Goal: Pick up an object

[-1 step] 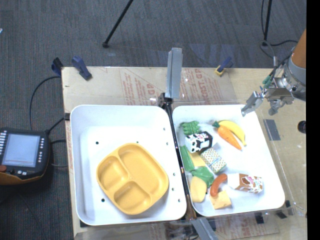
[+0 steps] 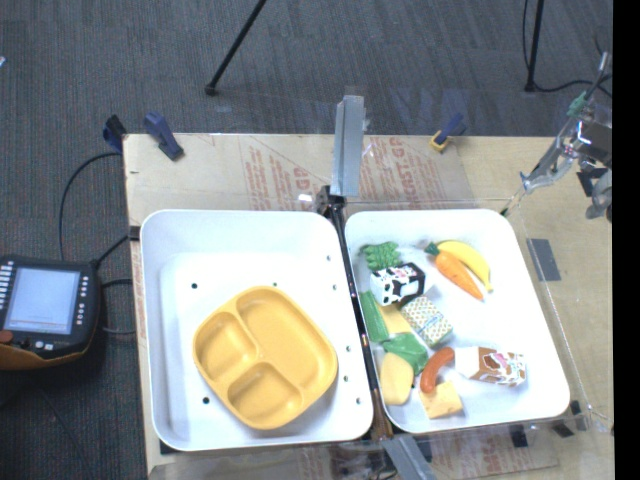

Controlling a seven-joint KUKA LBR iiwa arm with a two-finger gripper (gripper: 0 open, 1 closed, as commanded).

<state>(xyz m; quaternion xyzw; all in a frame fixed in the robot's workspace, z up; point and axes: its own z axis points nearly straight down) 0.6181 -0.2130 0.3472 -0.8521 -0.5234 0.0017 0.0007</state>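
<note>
The right bin [image 2: 520, 268] holds several toy foods. Among them are a banana [image 2: 472, 259] and a carrot [image 2: 457, 274] at the back, a green leafy piece [image 2: 380, 256], a black-and-white cow-print carton [image 2: 398, 285], a patterned box [image 2: 427, 320], a red sausage [image 2: 437, 368], a yellowish potato [image 2: 396, 378], a cheese wedge [image 2: 443, 401] and a brown-and-white carton [image 2: 494, 366]. My gripper [image 2: 548, 171] hangs at the far right, beyond the right bin's back right corner and well away from the toys. Nothing shows in it.
A yellow divided plate [image 2: 264, 356] lies in the left bin [image 2: 160, 268]. A grey metal post [image 2: 348, 153] stands behind the seam between the bins. Clamps [image 2: 163, 136] grip the board's back edge. A control pendant [image 2: 42, 308] sits on the floor at the left.
</note>
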